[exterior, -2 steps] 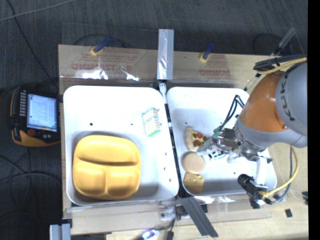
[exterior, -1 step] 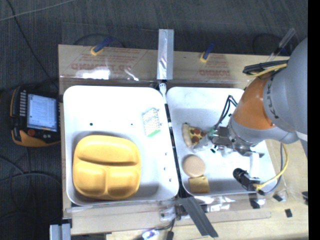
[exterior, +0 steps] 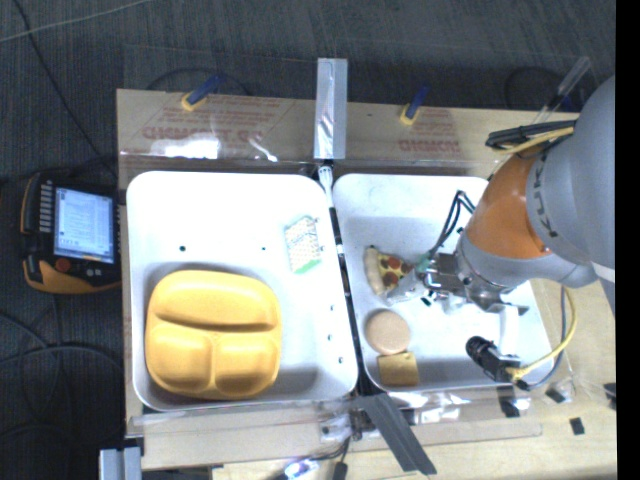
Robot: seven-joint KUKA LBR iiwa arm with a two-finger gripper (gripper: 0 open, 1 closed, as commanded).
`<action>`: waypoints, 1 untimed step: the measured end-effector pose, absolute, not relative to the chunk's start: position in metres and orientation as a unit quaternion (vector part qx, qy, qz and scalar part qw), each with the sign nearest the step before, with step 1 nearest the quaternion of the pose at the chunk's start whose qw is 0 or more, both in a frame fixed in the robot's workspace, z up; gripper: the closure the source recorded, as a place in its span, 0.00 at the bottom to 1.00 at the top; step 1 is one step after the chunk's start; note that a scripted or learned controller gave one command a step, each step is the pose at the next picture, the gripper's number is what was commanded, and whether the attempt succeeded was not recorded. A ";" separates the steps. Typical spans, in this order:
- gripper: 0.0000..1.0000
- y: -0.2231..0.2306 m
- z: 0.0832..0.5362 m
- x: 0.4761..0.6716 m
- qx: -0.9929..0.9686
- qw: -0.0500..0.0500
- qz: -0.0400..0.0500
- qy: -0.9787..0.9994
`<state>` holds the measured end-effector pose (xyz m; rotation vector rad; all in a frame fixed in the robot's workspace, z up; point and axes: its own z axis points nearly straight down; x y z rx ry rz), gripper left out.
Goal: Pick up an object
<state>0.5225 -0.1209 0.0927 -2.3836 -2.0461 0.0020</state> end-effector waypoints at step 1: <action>0.00 -0.125 0.114 0.593 -0.822 0.001 0.004 -0.570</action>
